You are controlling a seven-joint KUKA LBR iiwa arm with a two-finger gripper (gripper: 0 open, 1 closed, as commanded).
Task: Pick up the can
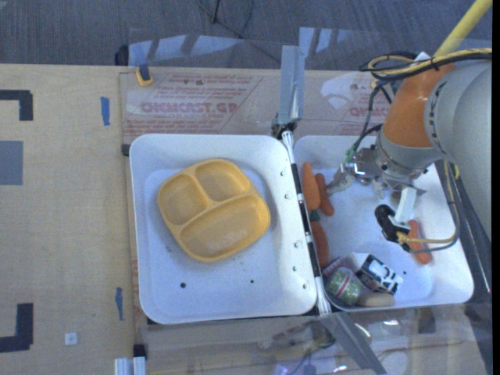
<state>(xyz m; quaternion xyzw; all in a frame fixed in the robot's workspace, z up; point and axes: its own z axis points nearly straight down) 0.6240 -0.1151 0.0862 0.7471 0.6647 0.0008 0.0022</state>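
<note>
In the near left corner of the right bin (449, 283), the can (344, 285) sits well apart from my gripper (342, 180), whose opening I cannot tell. It looks stiff, smooth and probably light; I'd clamp across its round sides.

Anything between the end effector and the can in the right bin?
Nothing visible on the direct path: bare floor of the right bin lies between the end effector and the can. The can is crowded, though: an orange piece by the bin wall up-left of it, a black-and-white item close on its right in the view.
</note>
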